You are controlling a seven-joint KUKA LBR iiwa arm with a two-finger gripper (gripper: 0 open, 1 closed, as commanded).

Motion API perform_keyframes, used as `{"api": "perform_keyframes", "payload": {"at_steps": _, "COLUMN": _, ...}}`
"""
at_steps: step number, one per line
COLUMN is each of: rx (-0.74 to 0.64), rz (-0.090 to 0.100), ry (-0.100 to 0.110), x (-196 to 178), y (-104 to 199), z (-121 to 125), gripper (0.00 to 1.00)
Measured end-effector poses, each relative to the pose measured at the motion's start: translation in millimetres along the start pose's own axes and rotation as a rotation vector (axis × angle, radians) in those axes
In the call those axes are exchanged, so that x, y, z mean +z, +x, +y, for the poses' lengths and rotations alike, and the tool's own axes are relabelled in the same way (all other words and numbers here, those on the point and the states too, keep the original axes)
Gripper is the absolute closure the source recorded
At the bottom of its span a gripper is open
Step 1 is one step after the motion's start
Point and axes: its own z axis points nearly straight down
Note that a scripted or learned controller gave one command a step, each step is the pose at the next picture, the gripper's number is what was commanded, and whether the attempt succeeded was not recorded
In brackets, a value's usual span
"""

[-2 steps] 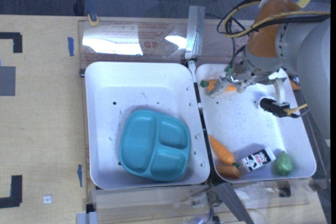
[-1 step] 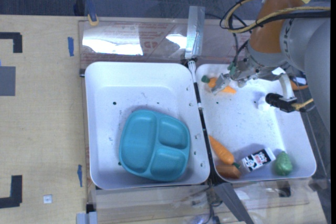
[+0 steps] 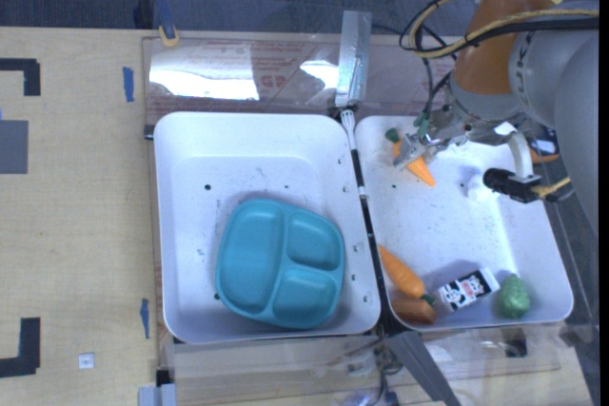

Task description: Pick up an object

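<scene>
Upper right of the frame, inside the right bin (image 3: pixel 533 214), your gripper (image 3: pixel 419 150) sat low over a small orange carrot toy (image 3: pixel 420 170) near the bin's top-left corner. Fingers looked clenched around the carrot's top end, right at its green stub; orange tip poked out below them toward lower right. Grasp looked real but shallow, so treat it as unconfirmed until lifted.

Handling guess: the carrot was likely light, hard plastic, smooth and tapered, so it could squirt out of a pinch near the narrow end. Better hold would be across the thicker middle, fingers square to its long axis.

Containers: the right bin also held a second carrot (image 3: pixel 402 274) against its left wall low down, a brownish piece (image 3: pixel 414 307) just below that, a small black-and-white carton (image 3: pixel 466 289) beside them, and a green lumpy piece (image 3: pixel 514 297) at lower right. The left bin (image 3: pixel 190 147) held one teal divided tray (image 3: pixel 281 262), lying flat in its lower half. Both bins sat touching side by side on the bench (image 3: pixel 67 204).
</scene>
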Motion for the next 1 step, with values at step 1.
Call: {"api": "perform_keyframes", "payload": {"at_steps": 1, "rx": 0.107, "rz": -0.006, "ry": -0.020, "x": -79.3, "y": 55.9, "z": 17.3, "gripper": 1.00}}
